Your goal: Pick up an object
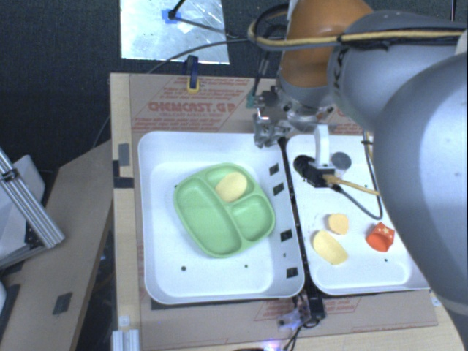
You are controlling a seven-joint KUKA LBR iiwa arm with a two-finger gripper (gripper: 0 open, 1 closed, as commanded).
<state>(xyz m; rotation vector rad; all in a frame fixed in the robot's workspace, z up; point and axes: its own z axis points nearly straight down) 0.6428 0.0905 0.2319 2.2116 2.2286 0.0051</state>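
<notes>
Robot lab: white bins [219,287] on cardboard-covered bench [183,104], aluminium framing [29,203] left of bins, cabling [307,313] below.

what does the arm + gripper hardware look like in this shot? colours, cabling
The arm is smooth, rounded grey casing, with a glossy orange band above the wrist. A dark cable with a yellowish stripe loops around that band. Below it sits a metallic grey wrist section, ending in the gripper, small, silver-grey and mechanical.
</notes>
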